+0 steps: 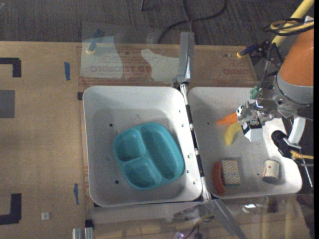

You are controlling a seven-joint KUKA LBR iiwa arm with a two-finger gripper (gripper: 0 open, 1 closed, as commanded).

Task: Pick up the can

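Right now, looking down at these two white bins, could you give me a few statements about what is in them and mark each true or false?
1. The teal divided plate lies in the left bin. True.
2. The can sits in the left bin. False: it is in the right bin, near its lower right corner.
3. The gripper hangs over the right bin. True.
4. The gripper is right above the can. False: it is nearer the banana and the carrot.
5. The banana is on the plate. False: it lies in the right bin.

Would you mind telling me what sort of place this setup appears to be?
Probably a robotics lab bench: two white bins clamped side by side, a grey-and-orange arm reaching in, and toy-like items such as a teal divided plate.
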